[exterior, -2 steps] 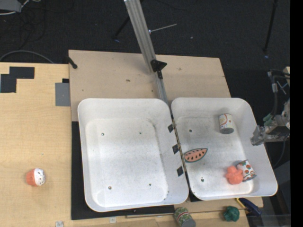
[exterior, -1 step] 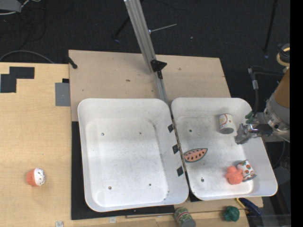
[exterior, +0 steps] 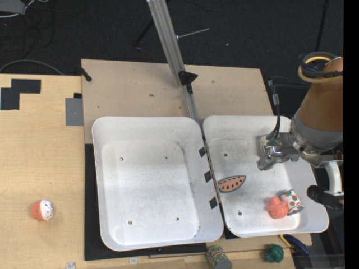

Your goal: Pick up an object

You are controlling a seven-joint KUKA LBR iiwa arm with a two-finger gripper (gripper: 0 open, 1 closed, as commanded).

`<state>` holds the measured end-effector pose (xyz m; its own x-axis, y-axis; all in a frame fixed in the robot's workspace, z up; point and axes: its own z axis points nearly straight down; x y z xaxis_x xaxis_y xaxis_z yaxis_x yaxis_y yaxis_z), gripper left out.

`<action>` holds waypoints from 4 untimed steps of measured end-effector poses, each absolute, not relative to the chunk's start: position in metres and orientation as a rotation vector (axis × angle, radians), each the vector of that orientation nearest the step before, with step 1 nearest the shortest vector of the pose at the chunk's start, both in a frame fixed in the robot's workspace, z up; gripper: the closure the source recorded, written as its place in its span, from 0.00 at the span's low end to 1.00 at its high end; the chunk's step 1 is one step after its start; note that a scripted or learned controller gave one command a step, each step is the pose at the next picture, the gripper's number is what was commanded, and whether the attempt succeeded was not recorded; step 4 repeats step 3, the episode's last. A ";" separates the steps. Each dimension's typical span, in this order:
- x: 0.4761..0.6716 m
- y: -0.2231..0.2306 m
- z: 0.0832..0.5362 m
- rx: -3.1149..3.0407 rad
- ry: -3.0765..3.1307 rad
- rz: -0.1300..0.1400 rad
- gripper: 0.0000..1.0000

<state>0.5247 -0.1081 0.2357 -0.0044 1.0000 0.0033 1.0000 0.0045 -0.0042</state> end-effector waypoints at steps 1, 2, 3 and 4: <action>0.533 -0.048 0.233 -2.211 -2.223 0.001 1.00; 0.545 0.000 0.222 -2.214 -2.222 0.003 1.00; 0.559 0.047 0.233 -2.217 -2.224 0.001 1.00; 0.559 0.047 0.233 -2.217 -2.224 0.001 1.00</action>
